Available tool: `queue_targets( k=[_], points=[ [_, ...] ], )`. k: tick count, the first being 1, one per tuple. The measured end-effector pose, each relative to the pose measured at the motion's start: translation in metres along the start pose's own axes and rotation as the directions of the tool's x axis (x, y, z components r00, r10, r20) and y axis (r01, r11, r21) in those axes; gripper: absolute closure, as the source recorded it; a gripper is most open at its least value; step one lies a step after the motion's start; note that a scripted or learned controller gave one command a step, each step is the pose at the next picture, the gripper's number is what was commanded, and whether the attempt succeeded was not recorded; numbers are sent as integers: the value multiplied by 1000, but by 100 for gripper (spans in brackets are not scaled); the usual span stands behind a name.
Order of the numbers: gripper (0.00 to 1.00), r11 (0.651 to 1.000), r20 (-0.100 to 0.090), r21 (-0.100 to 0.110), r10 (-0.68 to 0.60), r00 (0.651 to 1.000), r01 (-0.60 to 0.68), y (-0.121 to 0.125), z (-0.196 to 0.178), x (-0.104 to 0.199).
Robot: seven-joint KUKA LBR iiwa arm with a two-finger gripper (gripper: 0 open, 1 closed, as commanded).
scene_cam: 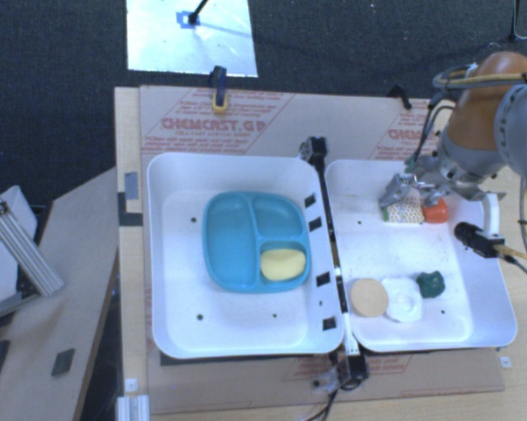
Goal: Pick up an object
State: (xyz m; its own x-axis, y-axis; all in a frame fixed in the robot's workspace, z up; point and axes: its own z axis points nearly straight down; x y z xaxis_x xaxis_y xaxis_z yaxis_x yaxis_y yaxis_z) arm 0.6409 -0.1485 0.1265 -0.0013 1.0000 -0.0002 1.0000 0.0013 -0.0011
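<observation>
A: Where were you?
B: My gripper point(402, 198) sat low in the right bin point(482, 323), upper right of frame, over a speckled block point(405, 211) beside an orange piece point(435, 210).
A: Fingers?
B: Couldn't tell, open or closed.

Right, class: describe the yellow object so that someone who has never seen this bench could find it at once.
Look at the left white bin, which holds a blue divided plate. The yellow object lies in the plate's small compartment at its lower right. It is a soft-looking rounded lump, the only yellow thing in either bin.
</observation>
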Motion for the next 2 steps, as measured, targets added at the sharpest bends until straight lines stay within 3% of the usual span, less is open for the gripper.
queue_targets(
  k=[1, 2],
  points=[
    [0, 1000, 5, -8, -1, 1000, 1, 3, 39, -1],
    [100, 1000, 6, -21, -1, 1000, 1, 6, 23, -1]
  ],
)
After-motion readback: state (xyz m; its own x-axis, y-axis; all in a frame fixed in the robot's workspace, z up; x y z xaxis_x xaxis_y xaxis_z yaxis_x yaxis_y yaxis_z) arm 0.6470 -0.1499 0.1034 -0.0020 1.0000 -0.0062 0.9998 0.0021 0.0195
